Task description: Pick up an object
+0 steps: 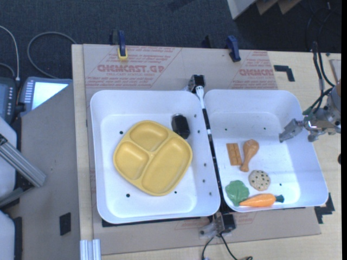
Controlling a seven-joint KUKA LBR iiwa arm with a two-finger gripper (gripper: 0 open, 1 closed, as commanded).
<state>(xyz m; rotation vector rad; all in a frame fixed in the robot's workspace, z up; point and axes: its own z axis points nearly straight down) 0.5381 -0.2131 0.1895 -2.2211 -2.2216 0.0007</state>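
The right bin (282, 103) holds several toy foods: a tan drumstick (250, 153), a brown wafer strip (233, 154), a chocolate-chip cookie (259, 180), a green leaf (237, 191) and an orange carrot (259, 200). My gripper (300, 134) hangs over that bin's right side, above and to the right of the drumstick. It is open, and nothing sits between its fingers. In the left bin (103, 123) lies a yellow divided plate (153, 157), with a small black object (180, 125) at its upper right edge.
The two bins meet at a raised divider (207, 140) down the middle. Blue clamps (122, 41) hold the cardboard sheet at the far edge. Cables (324, 75) hang near the arm on the right.
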